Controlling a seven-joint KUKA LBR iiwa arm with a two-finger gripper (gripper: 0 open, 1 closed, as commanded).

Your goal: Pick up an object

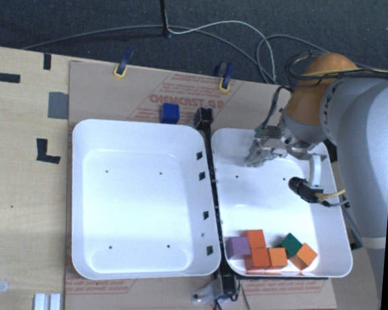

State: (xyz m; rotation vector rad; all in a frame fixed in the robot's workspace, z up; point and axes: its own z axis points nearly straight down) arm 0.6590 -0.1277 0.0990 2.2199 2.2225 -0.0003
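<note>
My gripper point(256, 156) hangs over the far part of the right bin point(244, 196), its grey fingers pointing down toward the bin floor with nothing visible between them. A cluster of blocks lies at the near end of that bin, well apart from the gripper: a purple block point(238, 246), orange blocks point(258, 251), a green block point(291, 244) and an orange block point(303, 256) at the right corner.
The left bin point(136, 200) stands beside the right one, with a black divider point(208, 186) between them. A blue block point(170, 112) lies on the cardboard beyond the left bin. Cables run across the back of the bench.
</note>
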